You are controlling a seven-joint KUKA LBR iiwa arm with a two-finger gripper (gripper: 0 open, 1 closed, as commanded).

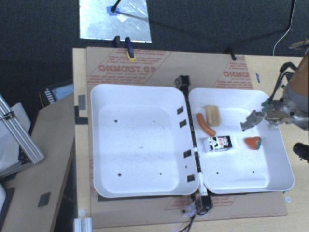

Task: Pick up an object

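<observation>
One fixed camera looks down at a slant on both bins (145, 93) from above.

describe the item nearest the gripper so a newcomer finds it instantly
Start at the right-hand white bin, where the gripper hangs. Below its tip lies a small red-orange lump near the bin's right wall. Unlike the black-and-white carton, orange sausage and tan block, it sits alone.

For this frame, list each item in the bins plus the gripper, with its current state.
gripper: over the right bin, above its upper right part, nothing seen between its fingers.
hot dog: lying flat, slanted, beside the bread.
bread piece: lying flat, near the bin's top.
black and white carton: lying on its side, mid bin.
red and orange item: resting on the floor, below the gripper in the view.
</observation>
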